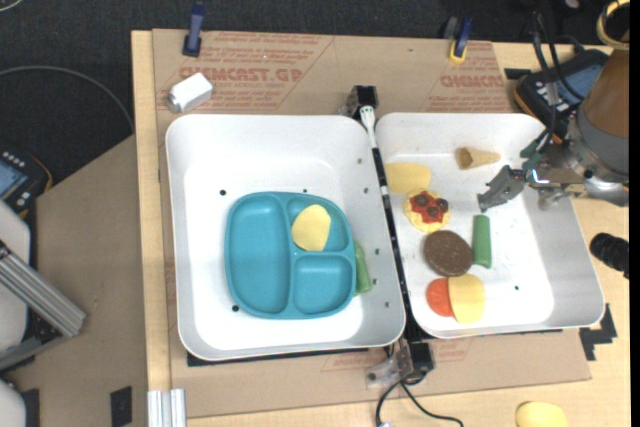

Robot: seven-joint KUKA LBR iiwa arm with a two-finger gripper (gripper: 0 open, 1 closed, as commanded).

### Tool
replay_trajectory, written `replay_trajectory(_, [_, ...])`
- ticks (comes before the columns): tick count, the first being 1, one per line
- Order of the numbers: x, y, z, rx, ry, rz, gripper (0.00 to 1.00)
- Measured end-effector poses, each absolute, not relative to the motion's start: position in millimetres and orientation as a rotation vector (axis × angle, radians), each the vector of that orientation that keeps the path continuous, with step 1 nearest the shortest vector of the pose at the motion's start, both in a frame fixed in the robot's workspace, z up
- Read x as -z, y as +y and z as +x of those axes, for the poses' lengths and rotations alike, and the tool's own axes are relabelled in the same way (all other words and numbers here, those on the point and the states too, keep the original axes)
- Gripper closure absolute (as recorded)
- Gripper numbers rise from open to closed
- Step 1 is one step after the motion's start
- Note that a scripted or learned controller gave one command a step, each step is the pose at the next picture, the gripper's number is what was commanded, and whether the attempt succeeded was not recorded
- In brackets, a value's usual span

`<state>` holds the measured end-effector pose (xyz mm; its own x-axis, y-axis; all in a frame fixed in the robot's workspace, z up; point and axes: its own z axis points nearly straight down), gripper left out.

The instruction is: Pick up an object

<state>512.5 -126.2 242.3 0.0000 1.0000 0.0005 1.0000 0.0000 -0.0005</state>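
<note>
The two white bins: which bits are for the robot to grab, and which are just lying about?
For grabbing, near the gripper: green stick, brown disc, pizza piece, yellow slice, tan chunk.

Lying about: blue clamp, white block, teal tray.

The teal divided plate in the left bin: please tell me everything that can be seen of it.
The teal divided plate looks like smooth plastic, rounded-square, with raised ridges making three compartments: one long on the left, two smaller on the right. It lies flat, right side up, on the floor of the left bin, toward its front. A pale yellow piece sits in the upper right compartment. A green piece rests against the plate's right edge.
</note>
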Motion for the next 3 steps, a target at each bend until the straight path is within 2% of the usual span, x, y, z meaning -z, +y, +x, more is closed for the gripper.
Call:
replay_trajectory(1, [-154.6, -125.4, 475.8, -0.009, -2.212, -2.216, 0.0])
replay_trajectory(2, [-82.4, -126.8, 522.4, 0.003, -2.221, -2.22, 0.0])
replay_trajectory(3, [-88.0, -100.4, 480.7, 0.008, -2.223, -2.229, 0.0])
